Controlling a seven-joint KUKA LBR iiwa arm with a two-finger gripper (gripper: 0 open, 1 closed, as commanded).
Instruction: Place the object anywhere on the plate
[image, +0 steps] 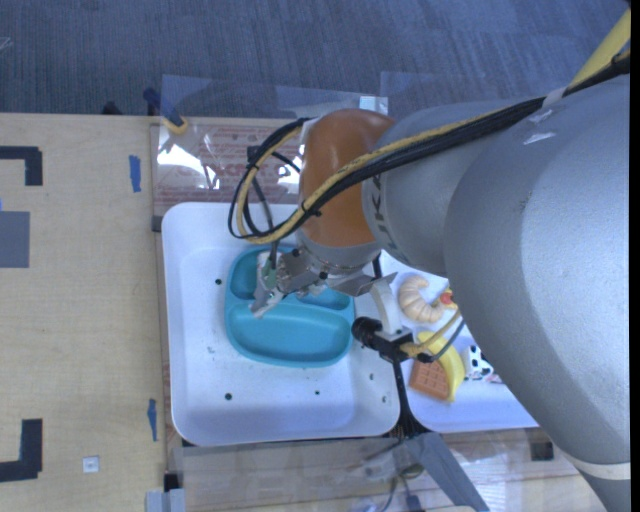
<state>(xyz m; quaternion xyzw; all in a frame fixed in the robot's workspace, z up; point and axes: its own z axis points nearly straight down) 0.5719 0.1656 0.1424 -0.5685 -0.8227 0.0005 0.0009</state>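
A blue divided plate lies in the left white bin. My gripper hangs low over the plate's upper left compartment, below the orange wrist band. The arm's metal wrist hides the plate's far side. I cannot make out any object at the gripper's tip. In the right bin, beside the plate, lie a croissant, a yellow banana and a brown waffle.
The grey arm covers most of the right bin. Black and yellow cables loop above the plate. A black-and-white spotted item peeks out by the banana. A wooden bench top lies to the left.
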